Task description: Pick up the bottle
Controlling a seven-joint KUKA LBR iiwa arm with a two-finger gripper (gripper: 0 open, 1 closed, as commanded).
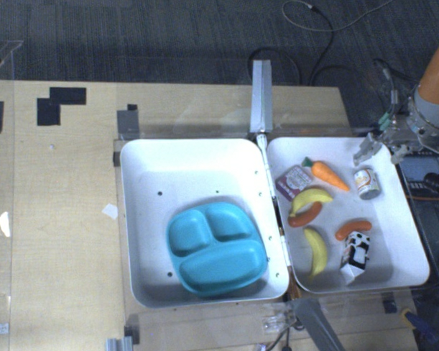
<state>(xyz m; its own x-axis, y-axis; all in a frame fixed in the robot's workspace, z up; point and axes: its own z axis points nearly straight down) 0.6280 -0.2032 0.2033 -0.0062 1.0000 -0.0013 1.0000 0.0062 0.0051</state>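
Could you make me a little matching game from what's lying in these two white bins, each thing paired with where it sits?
Things:
1. blue divided plate
2. carrot
3. small can
4. black-and-white carton

Places:
A. right bin, near its front edge
B. left bin
C. right bin, back part, just left of the can
D. right bin, back part, nearest the gripper

Pairs: 1-B, 2-C, 3-D, 4-A
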